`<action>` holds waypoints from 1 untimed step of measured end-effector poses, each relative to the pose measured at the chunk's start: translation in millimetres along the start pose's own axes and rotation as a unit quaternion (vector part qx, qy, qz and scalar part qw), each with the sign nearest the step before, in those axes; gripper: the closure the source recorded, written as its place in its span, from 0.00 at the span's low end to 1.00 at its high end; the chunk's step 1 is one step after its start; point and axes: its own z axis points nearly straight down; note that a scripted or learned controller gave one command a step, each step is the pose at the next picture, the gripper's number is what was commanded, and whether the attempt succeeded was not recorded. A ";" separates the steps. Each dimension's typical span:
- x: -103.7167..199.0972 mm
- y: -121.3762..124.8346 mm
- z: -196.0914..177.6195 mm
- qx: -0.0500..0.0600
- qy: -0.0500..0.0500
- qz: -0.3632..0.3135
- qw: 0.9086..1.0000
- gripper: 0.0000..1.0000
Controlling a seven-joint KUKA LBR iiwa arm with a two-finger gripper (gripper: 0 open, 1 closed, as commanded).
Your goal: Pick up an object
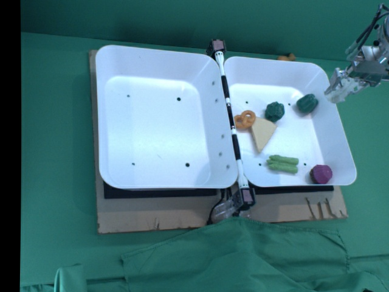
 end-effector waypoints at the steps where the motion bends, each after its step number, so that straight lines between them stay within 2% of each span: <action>1: -45.2 -42.9 8.2 -0.001 -0.001 0.006 1.000 1.00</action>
